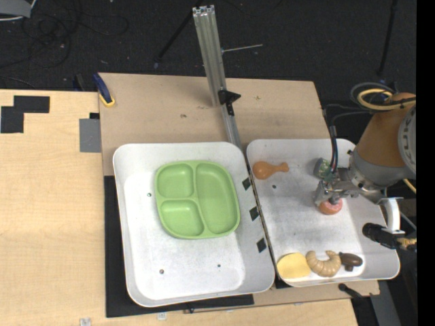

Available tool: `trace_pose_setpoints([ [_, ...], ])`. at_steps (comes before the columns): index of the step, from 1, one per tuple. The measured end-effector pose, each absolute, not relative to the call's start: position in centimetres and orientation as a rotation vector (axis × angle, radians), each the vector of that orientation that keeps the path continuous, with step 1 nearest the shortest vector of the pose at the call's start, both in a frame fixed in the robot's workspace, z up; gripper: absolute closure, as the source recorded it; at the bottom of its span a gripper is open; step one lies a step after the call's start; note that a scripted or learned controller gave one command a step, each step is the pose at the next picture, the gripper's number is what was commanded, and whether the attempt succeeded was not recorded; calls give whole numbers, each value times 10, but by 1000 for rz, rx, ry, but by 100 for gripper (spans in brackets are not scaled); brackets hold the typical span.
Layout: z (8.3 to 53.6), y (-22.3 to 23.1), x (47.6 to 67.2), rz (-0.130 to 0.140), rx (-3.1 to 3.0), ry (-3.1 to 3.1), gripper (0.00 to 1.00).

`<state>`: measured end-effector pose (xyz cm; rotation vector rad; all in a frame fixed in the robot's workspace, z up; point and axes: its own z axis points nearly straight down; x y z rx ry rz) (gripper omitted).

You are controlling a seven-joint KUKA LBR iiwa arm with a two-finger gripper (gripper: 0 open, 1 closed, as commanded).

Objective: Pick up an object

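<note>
The camera looks down on two white bins side by side. The left bin point(136, 263) holds one green plate point(197, 199) with three sections. The right bin point(299, 216) holds the small things.

One grey arm point(384, 148) with an orange band comes in from the right side. Its gripper point(329, 194) points down into the right bin. The tips sit right on top of one small red ball point(331, 207). The ball shows just below the tips and looks like it touches them. It is too small and dark there to see if the jaws are apart or together, so it cannot be told if they grab the ball.

Away from the jaws, toward the left bin, lies one orange toy shaped like a chicken leg point(269, 170). It is well apart from the gripper, close to the wall between the bins.

Below the jaws, near the front edge of the right bin, three things lie in a row. There is one yellow round piece point(293, 266), one tan curled piece point(324, 263) and one dark brown piece point(351, 260). The tan one touches the yellow one and the brown one.

One tall metal post point(212, 66) stands behind the bins.
</note>
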<state>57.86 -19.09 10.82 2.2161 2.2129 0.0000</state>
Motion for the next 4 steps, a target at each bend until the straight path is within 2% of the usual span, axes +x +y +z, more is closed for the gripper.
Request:
trace_pose_setpoints([
  [3, 261, -201, 584, 3, 2217, 2221, 100],
  [4, 250, -140, 580, -1, 2219, 2231, 100],
])
